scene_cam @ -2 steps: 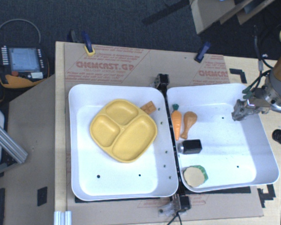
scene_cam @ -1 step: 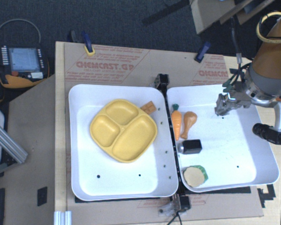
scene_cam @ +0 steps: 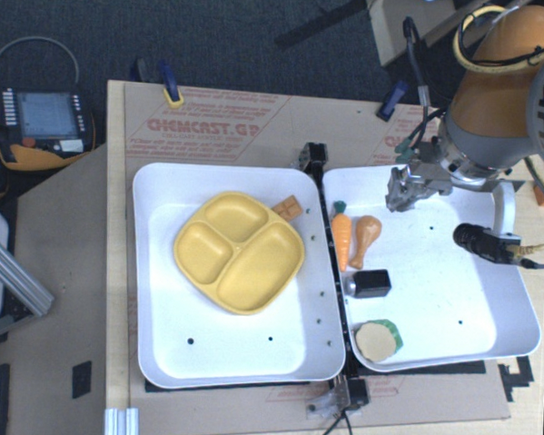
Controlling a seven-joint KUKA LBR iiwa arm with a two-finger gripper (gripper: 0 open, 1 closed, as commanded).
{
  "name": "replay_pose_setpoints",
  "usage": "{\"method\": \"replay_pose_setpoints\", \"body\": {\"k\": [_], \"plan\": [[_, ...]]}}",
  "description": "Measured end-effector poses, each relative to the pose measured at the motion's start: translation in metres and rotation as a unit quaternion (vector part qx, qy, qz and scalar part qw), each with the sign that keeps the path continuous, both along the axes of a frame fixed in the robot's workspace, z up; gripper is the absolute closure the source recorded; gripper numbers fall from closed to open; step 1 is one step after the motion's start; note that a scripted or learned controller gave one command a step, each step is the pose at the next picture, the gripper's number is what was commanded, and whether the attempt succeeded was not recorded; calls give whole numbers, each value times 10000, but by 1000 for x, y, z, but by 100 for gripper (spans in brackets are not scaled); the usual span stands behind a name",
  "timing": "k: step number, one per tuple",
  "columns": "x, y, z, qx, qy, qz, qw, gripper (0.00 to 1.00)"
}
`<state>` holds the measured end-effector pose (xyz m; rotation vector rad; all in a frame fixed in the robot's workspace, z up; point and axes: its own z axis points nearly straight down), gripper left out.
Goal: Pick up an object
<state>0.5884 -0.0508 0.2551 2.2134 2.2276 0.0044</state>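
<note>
Left bin [scene_cam: 151, 278] holds yellow divided plate [scene_cam: 239, 252]. Right bin [scene_cam: 485, 314]: gripper [scene_cam: 402, 193] hovers above-right of carrot [scene_cam: 341, 240], nothing between its tips; spread unreadable. Black block [scene_cam: 371, 283] below carrot. Approach step, I judge; next, descend leftward onto carrot.

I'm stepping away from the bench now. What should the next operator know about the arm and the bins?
Gripper: above the right bin, near its upper left; holds nothing visible.
Right bin, left side: carrot, tan drumstick-shaped toy, black block, round tan and green piece.
Left bin: yellow divided plate, small brown piece at its upper right edge.
Done: nothing lifted. Left: pick any one object.
</note>
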Motion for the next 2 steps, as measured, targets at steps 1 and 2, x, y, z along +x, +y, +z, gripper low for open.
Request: {"method": "replay_pose_setpoints", "body": {"k": [1,2], "plan": [[7,61,-1,5,3,3,10000,100],[12,117,-17,1,26,-2,10000,100]]}}
